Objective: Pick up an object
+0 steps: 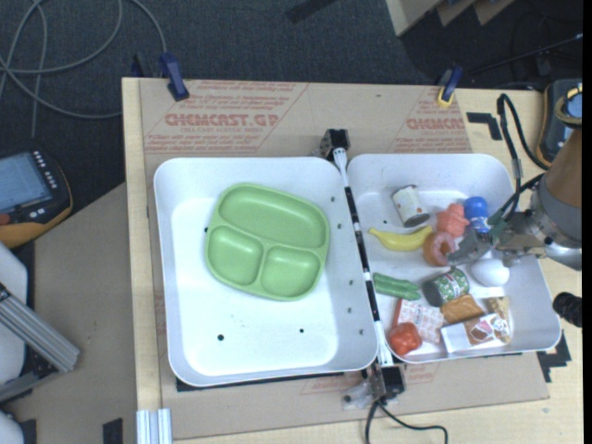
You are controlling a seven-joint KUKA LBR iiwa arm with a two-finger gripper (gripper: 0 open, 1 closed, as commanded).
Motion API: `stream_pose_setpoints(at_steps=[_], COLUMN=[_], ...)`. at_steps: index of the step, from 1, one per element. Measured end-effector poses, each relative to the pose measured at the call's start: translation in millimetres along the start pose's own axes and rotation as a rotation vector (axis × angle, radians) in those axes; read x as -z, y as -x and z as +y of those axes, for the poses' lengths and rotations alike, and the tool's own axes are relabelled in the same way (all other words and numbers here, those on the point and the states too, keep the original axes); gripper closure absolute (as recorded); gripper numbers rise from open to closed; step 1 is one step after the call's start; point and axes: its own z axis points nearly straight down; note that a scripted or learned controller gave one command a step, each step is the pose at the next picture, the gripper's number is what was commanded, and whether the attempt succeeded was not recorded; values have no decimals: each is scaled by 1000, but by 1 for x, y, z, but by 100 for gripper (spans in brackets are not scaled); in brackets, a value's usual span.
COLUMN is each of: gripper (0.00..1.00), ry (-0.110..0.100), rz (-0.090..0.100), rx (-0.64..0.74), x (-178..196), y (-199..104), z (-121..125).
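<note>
Camera view: two white bins side by side on worktop (277,109). Left bin (185,322) carrying a green divided plate (266,241) near its centre. Right bin (481,169) crowded: grey-white can (407,203) toward 11 o'clock, yellow banana (400,239) at 9, green pepper-like piece (396,286) and red tomato-like piece (404,339) toward 7, dark green can (450,286) near centre, packets (476,326) at 5, pink-orange toy (447,232) and blue piece (475,207) just above centre, white egg-shaped piece (490,272) toward 3. Gripper (486,245) reaching in from 3 o'clock, low over the cluster between pink-orange toy and white egg-shaped piece. Fingers: cannot tell whether apart or together; nothing visibly clamped. Step judged: approach or descent onto a target, grasp unconfirmed. Next move likely calls for settling squarely over one item, closing, then lifting straight up clear of neighbours; crowding raises the risk of a nudge or slip.
</note>
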Motion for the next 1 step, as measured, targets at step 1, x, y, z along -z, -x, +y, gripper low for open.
stream_pose_setpoints(at_steps=[1], gripper=[0], ry=[1], rz=[0], rx=[1], x=[-120], y=[-22], z=[44])
